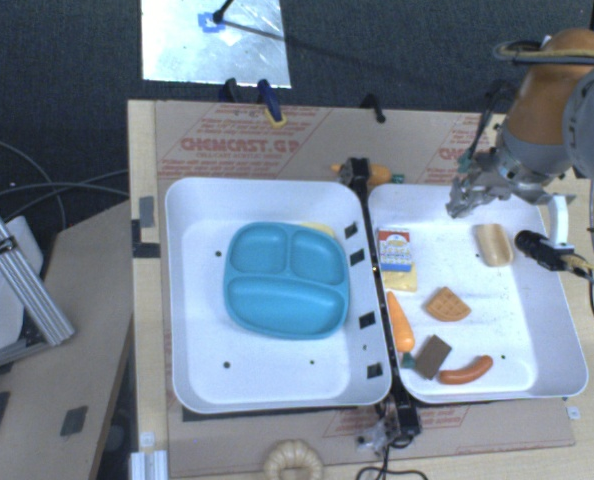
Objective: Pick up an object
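My gripper (pixel 464 200) hangs over the far edge of the right bin (pixel 557 363), with the orange-banded arm behind it at the upper right. Below it in that bin lie a tan bread roll (pixel 493 244), a red and white carton (pixel 394 249) on a yellow slab (pixel 403 280), a waffle-like cracker (pixel 446 305), an orange carrot (pixel 401 324), a brown block (pixel 434 356) and a reddish sausage (pixel 465 370). The gripper is above and left of the roll, touching none of these things.
The left bin (pixel 202 368) holds a blue divided plate (pixel 287 278) with a yellow item (pixel 322 230) peeking out behind it. A black part (pixel 539 249) juts over the right bin's right side. Clamps and a silver sheet (pixel 215 28) lie beyond the bins.
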Controlling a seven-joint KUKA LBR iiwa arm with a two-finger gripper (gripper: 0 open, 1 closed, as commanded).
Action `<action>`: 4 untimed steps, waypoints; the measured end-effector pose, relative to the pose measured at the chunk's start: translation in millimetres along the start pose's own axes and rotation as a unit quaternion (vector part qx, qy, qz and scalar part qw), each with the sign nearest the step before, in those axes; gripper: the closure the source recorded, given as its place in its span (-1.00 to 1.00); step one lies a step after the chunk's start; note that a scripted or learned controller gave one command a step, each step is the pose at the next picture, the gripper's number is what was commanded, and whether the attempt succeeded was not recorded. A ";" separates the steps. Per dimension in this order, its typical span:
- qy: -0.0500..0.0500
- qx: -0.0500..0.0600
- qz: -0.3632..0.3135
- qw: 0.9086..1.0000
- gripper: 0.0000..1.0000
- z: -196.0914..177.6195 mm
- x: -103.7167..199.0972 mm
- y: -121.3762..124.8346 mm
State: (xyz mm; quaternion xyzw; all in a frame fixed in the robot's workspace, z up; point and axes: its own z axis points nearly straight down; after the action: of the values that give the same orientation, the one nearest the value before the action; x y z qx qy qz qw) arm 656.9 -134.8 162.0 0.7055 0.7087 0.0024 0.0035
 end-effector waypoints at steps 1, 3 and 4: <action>0.000 0.000 -0.001 1.000 1.00 -51.9 -7.9 8.4; 0.001 0.004 -0.002 1.000 1.00 -74.1 31.6 -22.0; 0.001 0.005 -0.001 1.000 1.00 -58.2 63.3 -61.8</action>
State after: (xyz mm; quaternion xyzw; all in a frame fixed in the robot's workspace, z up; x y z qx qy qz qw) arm 594.3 -71.7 219.6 0.7045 0.7097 -0.0006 -0.0013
